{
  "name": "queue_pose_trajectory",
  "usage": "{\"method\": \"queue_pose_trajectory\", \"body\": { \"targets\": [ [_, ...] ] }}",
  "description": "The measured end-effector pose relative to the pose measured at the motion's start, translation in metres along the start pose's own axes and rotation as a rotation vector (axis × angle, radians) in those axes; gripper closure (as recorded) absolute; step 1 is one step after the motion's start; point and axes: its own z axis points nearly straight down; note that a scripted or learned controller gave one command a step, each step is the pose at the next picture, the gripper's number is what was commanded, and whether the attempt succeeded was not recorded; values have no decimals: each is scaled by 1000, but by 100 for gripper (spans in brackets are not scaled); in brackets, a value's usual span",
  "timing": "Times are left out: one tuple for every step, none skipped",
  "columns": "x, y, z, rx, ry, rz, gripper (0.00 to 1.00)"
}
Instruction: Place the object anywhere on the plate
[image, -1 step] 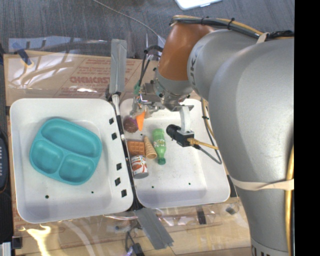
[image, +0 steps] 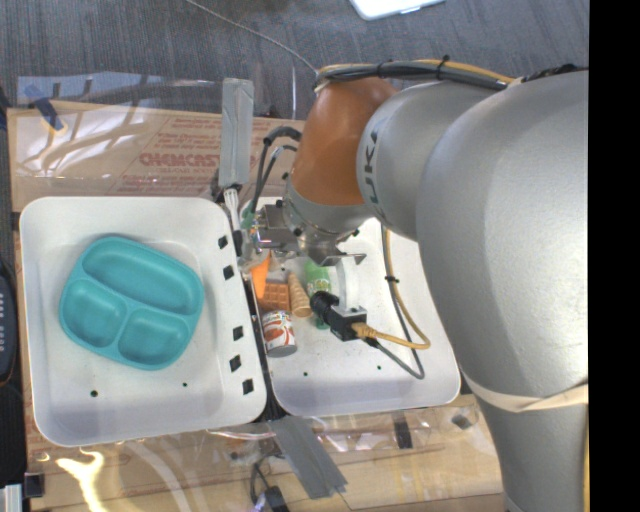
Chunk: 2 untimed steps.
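Note:
A teal divided plate (image: 131, 300) lies in the left bin (image: 60, 410), with nothing on it. My gripper (image: 283, 262) is down at the left side of the right bin (image: 400, 385), under the orange band and wrist. Right below it sit an orange piece (image: 261, 275), a tan ribbed piece (image: 299, 296) and a green piece (image: 318, 274). A small can (image: 279, 332) with a red and white label lies a little nearer the front. The wrist hides how the fingers meet these objects.
The big grey arm covers most of the right bin and the right side of the view. A yellow cable (image: 400, 343) loops over the right bin's floor. A black divider with clips (image: 243, 320) runs between the bins. Cardboard and plastic sheet lie behind them.

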Motion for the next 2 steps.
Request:
{"method": "queue_pose_trajectory", "body": {
  "targets": [
    [106, -24, -18, -3, 0, -6, 100],
    [103, -24, -18, -3, -1, -2, 0]
  ]
}}
